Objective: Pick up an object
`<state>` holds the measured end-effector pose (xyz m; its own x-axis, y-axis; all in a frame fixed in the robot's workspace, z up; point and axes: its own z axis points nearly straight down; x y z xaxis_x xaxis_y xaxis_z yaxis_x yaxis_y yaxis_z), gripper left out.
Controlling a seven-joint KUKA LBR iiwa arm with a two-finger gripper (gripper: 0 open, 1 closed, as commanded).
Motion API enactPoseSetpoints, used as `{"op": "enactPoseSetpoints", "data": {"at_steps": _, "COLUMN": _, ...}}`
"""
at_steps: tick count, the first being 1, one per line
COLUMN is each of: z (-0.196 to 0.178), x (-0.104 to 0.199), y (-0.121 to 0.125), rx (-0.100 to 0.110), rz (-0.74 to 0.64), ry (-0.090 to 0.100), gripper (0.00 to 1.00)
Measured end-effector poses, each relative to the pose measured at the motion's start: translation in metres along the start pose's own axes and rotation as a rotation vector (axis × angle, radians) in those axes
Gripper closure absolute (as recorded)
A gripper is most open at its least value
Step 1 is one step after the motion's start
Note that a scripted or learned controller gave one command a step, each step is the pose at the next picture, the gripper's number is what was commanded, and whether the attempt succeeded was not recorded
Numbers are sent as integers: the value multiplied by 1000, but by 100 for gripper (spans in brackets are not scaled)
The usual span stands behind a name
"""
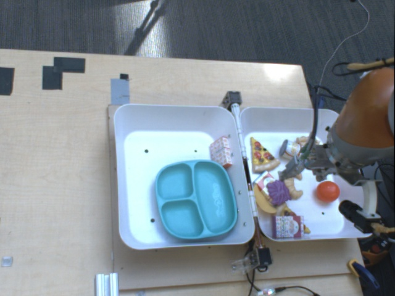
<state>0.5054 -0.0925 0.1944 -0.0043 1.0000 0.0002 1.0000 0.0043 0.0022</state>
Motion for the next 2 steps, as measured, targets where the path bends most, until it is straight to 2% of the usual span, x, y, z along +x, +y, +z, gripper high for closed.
{"op": "enactPoseSetpoints", "data": {"at_steps": 1, "z": 103, "x": -8, "y": -15, "rx": -8, "rz": 0, "ry": 4, "gripper": 0}}
{"op": "enactPoseSetpoints", "data": {"at_steps": 2, "z": 90, "x": -7, "y": -12, "rx": -17, "rz": -2, "ry": 5, "gripper": 100}}
